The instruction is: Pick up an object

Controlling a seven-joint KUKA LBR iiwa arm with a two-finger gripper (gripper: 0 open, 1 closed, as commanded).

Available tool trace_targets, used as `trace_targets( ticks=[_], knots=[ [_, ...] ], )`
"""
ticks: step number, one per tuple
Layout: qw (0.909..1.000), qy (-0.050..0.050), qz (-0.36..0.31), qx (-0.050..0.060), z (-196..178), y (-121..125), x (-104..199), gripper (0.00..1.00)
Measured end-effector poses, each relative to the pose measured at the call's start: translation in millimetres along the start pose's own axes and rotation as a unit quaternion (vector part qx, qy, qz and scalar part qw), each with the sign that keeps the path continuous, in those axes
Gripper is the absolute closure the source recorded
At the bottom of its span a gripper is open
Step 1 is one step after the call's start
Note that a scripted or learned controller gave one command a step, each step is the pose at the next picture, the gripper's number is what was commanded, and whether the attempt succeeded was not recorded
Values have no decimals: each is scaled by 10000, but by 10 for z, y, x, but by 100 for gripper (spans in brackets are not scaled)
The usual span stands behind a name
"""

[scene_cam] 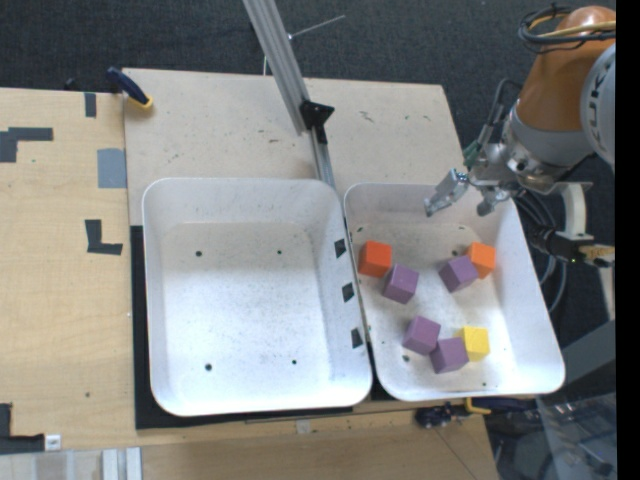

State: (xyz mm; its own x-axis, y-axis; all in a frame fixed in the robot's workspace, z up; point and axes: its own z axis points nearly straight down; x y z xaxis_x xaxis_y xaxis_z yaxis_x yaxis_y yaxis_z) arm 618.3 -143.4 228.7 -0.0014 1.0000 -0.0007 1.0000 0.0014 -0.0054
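The right bin [530, 318] holds several small blocks. An orange block [376, 258] lies at its left, with a purple block [401, 283] touching it. Another purple block [459, 272] and a smaller orange block [483, 258] sit near the right wall. Two purple blocks [421, 334] [449, 354] and a yellow block [476, 342] cluster toward the front. My gripper [464, 197] hangs open over the bin's far right corner, above and behind the blocks, with nothing between its fingers.
The left bin [160, 268] sits beside the right one. A slanted metal pole [280, 53] ends at a black clamp at the bins' shared far edge. A blue and yellow tool [130, 87] lies on the bench at far left. Cables hang at the right.
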Motion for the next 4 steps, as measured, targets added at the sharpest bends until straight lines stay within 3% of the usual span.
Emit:
trace_targets(
  ticks=[2,3,4],
  knots=[
    [10000,2,3,12,1260,-41,-33,0],
    [10000,4,-9,-18,1120,-20,-21,100],
    [10000,-3,2,-46,602,10,-116,100]
  ],
)
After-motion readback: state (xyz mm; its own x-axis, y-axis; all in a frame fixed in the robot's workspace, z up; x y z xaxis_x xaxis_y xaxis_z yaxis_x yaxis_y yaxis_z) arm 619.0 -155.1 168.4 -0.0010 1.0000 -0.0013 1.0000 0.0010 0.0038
